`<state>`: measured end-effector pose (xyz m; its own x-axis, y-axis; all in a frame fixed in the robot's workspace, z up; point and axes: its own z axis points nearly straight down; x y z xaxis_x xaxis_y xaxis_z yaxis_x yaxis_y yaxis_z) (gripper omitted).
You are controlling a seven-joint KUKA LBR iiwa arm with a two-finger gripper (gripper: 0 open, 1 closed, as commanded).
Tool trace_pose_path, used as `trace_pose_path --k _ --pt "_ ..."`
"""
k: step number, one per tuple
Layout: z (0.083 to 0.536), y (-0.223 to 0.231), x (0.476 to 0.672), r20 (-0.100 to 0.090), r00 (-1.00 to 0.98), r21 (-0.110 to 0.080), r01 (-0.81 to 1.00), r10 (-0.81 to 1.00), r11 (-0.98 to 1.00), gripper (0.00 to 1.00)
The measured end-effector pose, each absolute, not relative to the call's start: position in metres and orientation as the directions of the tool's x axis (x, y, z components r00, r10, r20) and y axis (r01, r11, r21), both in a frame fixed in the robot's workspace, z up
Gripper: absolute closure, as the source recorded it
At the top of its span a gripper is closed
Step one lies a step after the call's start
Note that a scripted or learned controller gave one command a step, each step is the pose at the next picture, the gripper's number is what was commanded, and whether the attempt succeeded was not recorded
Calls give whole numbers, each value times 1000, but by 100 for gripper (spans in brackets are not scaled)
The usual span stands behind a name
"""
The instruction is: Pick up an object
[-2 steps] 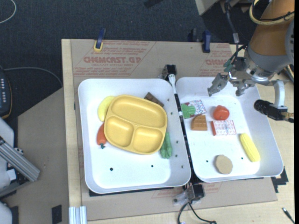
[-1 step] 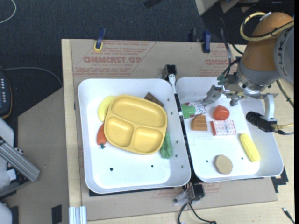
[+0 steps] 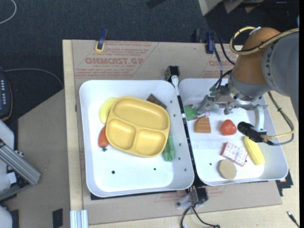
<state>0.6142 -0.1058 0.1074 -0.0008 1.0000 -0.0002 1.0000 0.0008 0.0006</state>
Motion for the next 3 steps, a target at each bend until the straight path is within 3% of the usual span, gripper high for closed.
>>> trace_pose_path --k 1,2,3 --pt "89 -105 617 3 0 2 1000 1000 0 0" --pt "103 -105 620 1 -1 15 1000 1000 1 100" --pt "152 -96 623 -1 -2 6 1000 1000 2 100"
